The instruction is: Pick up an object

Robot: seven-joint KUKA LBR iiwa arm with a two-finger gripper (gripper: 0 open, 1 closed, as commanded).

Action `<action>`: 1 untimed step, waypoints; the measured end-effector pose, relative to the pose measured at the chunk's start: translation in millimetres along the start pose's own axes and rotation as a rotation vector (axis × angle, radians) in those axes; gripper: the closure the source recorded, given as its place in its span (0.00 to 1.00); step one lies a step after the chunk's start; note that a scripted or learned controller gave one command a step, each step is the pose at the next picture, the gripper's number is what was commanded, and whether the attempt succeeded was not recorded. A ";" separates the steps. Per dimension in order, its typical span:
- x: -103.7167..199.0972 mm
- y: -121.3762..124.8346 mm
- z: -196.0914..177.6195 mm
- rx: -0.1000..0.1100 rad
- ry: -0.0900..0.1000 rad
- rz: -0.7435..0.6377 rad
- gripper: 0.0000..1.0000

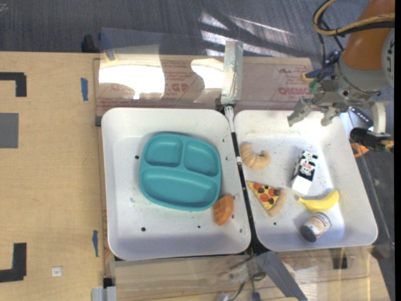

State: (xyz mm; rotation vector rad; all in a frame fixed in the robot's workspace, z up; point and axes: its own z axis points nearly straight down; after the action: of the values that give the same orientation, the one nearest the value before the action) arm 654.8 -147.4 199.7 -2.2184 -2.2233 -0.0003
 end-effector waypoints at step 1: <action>12.9 -96.8 74.0 -0.016 -0.009 -0.618 0.00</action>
State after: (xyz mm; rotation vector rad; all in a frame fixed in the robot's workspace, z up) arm 557.9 -134.6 125.8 -1.4451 -2.8079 -0.0082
